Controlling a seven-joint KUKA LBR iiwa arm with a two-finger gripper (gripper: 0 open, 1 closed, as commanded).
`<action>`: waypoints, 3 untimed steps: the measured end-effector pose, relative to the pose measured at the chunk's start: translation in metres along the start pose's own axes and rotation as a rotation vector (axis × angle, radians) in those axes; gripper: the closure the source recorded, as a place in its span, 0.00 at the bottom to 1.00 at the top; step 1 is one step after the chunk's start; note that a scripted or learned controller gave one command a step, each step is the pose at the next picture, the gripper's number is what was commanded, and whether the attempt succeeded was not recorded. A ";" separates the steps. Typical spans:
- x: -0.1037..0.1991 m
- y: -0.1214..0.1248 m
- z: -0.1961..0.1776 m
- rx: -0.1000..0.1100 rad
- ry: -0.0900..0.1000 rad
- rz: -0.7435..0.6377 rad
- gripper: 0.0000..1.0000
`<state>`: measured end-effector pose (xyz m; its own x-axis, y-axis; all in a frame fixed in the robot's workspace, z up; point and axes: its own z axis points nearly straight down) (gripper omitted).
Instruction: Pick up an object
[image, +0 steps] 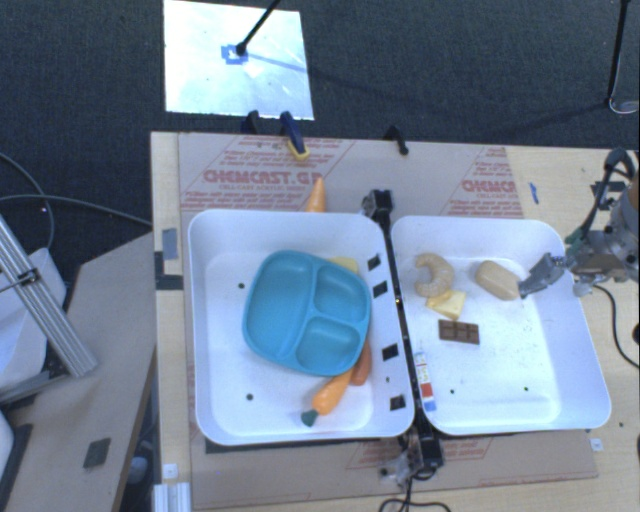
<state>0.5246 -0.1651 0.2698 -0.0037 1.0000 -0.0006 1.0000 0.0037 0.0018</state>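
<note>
The right bin (560, 400) holds a curved pale croissant (435, 271), a beige bread roll (496, 280), a yellow cheese wedge (447, 304) and a brown chocolate bar (459, 332). My gripper (562, 279) hangs over the bin's right side, just right of the bread roll. It is open, and nothing lies between its fingers. Its left finger (541, 272) points toward the roll, close to it but apart. In the left bin (215, 300), a blue divided plate (308, 312) lies over a carrot (334, 393).
A second carrot (316, 195) rests on the cardboard behind the left bin. A yellow piece (345, 265) peeks out from under the plate's far edge. A black divider (392, 320) separates the bins. The arm and its cables stand at the right edge.
</note>
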 end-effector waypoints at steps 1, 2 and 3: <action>-0.043 -0.044 0.166 0.017 0.004 0.008 0.00; -0.041 0.005 0.186 -0.002 -0.001 -0.003 0.00; -0.041 0.004 0.174 -0.002 -0.001 0.000 1.00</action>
<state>0.5291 -0.2066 0.0956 -0.0041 1.0000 -0.0013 1.0000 0.0041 0.0042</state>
